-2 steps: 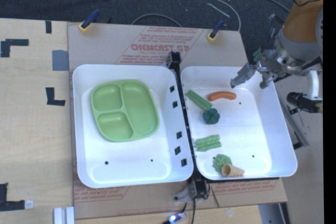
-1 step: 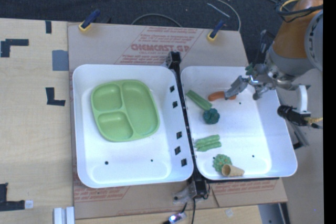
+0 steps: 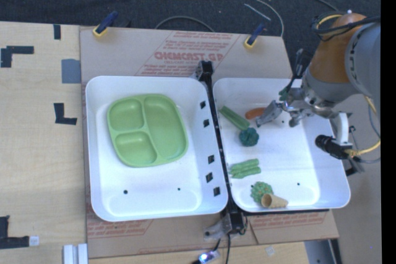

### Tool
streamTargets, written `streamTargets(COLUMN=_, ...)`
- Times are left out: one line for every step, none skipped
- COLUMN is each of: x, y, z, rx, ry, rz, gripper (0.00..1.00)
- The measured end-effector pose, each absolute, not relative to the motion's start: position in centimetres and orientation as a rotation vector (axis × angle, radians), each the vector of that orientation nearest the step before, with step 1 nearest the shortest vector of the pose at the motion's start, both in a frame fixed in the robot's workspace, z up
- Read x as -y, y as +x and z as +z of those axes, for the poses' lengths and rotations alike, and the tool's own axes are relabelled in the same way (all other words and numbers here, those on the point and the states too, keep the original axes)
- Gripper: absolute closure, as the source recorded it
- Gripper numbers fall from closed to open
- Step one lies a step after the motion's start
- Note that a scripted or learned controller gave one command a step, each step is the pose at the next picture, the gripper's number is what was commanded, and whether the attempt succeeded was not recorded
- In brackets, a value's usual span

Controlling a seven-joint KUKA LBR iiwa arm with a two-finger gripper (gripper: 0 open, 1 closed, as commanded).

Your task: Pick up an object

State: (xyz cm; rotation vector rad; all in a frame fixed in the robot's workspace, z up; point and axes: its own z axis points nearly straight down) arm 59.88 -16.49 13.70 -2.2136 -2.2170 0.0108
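You have the jaws (image 3: 272, 113) low in the right bin (image 3: 309, 161), likely lined up for the carrot (image 3: 253, 113) just beside them; whether they're parted, you cannot tell. The broccoli (image 3: 249, 137) sits just below, the beans (image 3: 244, 167) farther off.

Orange item (image 3: 254, 113) half behind gripper (image 3: 267, 116)

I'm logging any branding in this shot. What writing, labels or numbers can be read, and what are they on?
Red print on the cardboard sheet under the bins: a large line that seems to read "CHEMCAST GP", too blurred to be sure.
Smaller red lines above and below it: too small to read.
Faint red print on the cardboard's front edge: unreadable.
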Motion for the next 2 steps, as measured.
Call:
streamTargets(x=16.4, y=59.8, z=8.1, rx=2.221, ry=-2.216, rz=0.008, gripper=0.0)
streamTargets(x=16.5, y=59.9, z=9.1, rx=2.221, ry=-2.215, rz=0.009, gripper=1.0)
